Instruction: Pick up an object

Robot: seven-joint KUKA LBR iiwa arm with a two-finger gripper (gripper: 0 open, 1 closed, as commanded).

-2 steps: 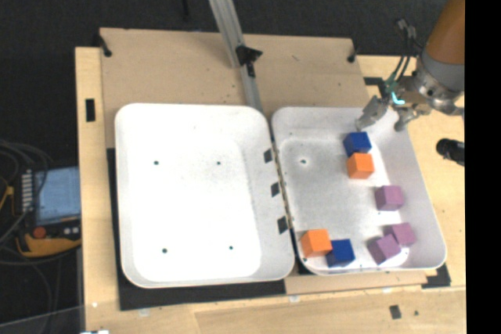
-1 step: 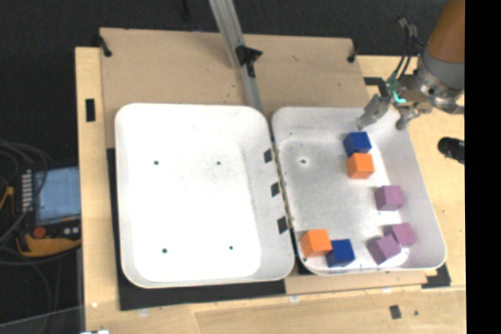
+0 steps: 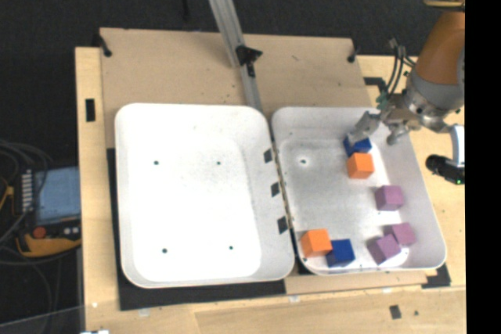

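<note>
Blocks (image 3: pixel 360 165) in right bin (image 3: pixel 313 262)

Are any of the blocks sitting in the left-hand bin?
No. Every block, including the blue block and orange block near the end effector, lies in the right bin.

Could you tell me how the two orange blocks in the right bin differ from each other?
The upper orange block lies near the bin's far side, just below the gripper; the lower orange block lies by the near rim. The upper one touches a blue block above it; the lower one has a blue block to its right. The lower one looks slightly turned. Both are small orange cubes of similar size in the right bin.
</note>
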